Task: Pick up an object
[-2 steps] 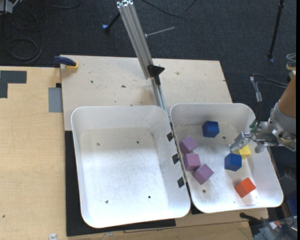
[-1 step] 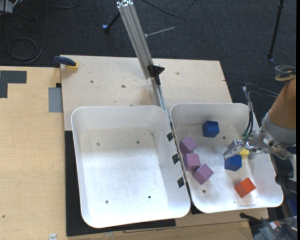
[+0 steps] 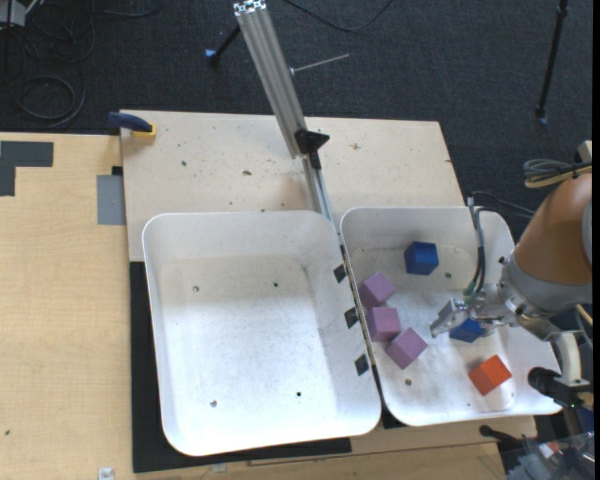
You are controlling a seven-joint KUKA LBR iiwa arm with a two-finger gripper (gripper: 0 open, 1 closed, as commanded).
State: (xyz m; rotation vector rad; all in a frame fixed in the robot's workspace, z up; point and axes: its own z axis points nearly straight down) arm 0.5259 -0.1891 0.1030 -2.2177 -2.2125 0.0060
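Right bin [image 3: 500,230] contents: three purple cubes [image 3: 385,321], two blue cubes and one orange cube [image 3: 491,375]. The purple cubes form a column near the bin's left wall; being cubes, none shows a long axis. One blue cube [image 3: 421,258] sits apart toward the far wall; the other, the small blue cube [image 3: 467,331], lies at the tips of the gripper [image 3: 458,320], whose fingers reach leftward. Whether the jaws pinch it cannot be told. The left bin [image 3: 180,238] adjoins.
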